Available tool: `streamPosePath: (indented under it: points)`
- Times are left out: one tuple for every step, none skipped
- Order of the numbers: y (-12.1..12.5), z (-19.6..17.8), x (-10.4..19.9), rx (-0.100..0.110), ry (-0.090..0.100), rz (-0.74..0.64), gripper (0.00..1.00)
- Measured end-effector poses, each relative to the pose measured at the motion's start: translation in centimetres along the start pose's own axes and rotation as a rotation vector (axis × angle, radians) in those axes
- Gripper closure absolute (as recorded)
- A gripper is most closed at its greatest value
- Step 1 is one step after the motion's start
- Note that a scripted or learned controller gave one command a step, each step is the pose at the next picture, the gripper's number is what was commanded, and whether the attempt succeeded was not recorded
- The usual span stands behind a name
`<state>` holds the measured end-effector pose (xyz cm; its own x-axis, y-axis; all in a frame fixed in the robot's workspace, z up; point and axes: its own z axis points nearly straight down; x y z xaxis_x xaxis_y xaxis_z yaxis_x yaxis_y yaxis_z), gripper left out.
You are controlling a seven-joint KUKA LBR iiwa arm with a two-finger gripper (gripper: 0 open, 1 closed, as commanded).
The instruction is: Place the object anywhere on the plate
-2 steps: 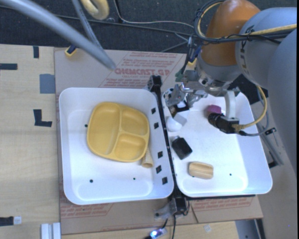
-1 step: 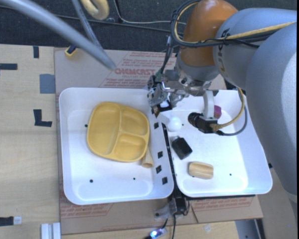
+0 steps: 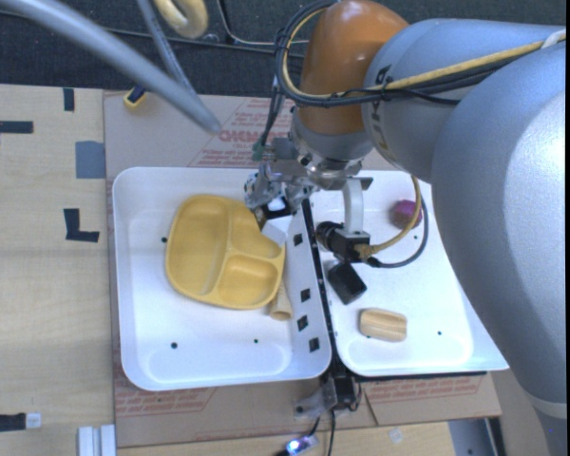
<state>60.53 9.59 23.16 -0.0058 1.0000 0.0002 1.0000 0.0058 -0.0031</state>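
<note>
The grey arm (image 3: 475, 150) with its orange band reaches in from the right and fills the far right of the scene, its wrist hanging over the far end of the divider between the two shallow white bins on the desk (image 3: 38, 255). The left bin (image 3: 138, 331) holds the yellow sectioned plate (image 3: 223, 253), which lies flat toward the far right part of that bin, its three compartments bare. The right bin (image 3: 427, 283) holds a tan block (image 3: 383, 325) near its near edge and a small purple object (image 3: 403, 211) far off toward the arm, both well apart from the plate. A small tan piece (image 3: 281, 304) lies just beside the plate's near right rim, close to the divider. The end effector (image 3: 271, 196) sits low just beside the plate's far right edge; whether it is apart, together or clamped on anything I cannot tell, since cables and the wrist clutter that spot. As a judgement, the task looks undone: nothing rests on the plate, and a pick and carry to it are left.
</note>
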Motion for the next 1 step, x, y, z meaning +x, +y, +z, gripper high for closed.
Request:
streamPosePath:
  points:
    - [-0.27,1.38,5.93,0.000,0.000,-0.001,1.00]
